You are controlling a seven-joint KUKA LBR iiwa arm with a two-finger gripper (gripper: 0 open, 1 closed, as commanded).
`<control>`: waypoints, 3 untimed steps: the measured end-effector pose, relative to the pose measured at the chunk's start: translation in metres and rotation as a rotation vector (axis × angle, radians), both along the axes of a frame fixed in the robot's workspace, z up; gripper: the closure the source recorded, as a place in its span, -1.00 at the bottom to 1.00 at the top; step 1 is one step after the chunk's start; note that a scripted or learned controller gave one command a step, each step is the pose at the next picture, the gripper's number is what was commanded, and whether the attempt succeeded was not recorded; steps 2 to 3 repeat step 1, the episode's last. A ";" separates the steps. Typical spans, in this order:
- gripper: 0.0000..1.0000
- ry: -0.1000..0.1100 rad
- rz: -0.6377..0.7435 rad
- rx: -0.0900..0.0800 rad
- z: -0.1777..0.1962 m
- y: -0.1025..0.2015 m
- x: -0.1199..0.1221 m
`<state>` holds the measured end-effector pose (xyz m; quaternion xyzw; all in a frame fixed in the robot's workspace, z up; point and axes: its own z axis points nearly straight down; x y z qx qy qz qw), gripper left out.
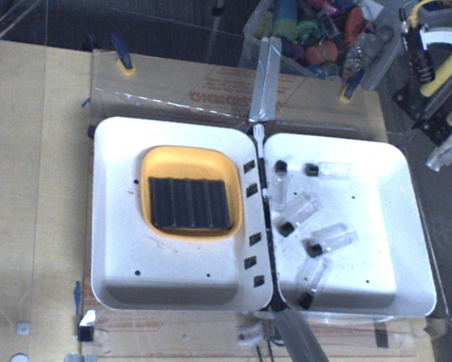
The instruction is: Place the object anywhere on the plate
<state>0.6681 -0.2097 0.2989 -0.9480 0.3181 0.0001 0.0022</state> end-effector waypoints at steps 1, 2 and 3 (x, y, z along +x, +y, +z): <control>1.00 -0.003 0.334 0.000 0.010 0.004 0.000; 1.00 -0.003 0.334 0.000 0.010 0.004 0.000; 1.00 -0.003 0.334 0.000 0.010 0.004 0.000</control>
